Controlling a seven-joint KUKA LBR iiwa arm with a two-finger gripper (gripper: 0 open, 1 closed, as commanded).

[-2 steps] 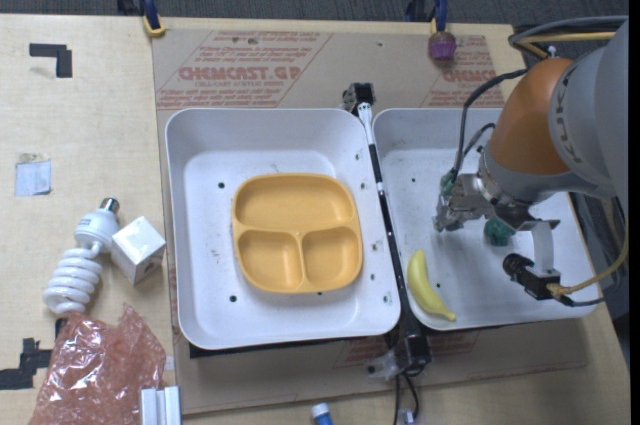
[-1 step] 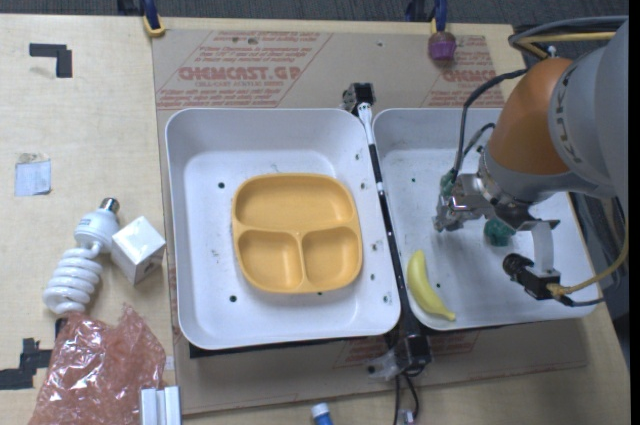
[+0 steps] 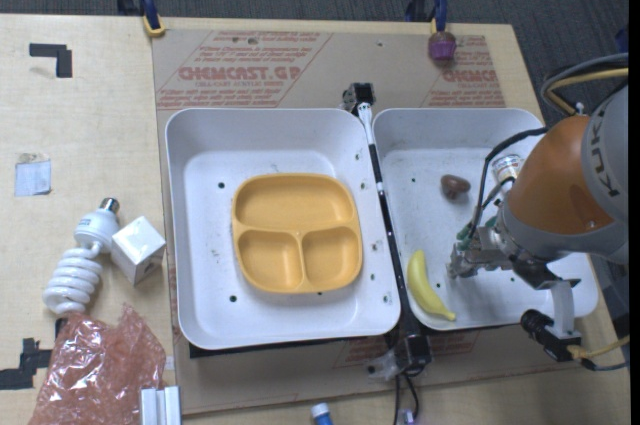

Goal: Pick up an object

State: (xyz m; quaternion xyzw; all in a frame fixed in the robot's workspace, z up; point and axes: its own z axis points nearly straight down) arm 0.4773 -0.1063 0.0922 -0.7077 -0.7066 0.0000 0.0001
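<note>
End effector (image 3: 467, 261) beside curved (smooth) banana (image 3: 425, 288)

Grey arm (image 3: 610, 153), orange band, black cables.

cam: fixed overhead | slanted down | both bins (image 3: 190, 213) framed

Spiral light bulb (image 3: 78, 265) lying on the bench beside a small white cube (image 3: 138, 249), crumpled reddish plastic bag (image 3: 95, 373) below them, purple object (image 3: 442, 45) by the far blue clamp (image 3: 438, 8)
</note>
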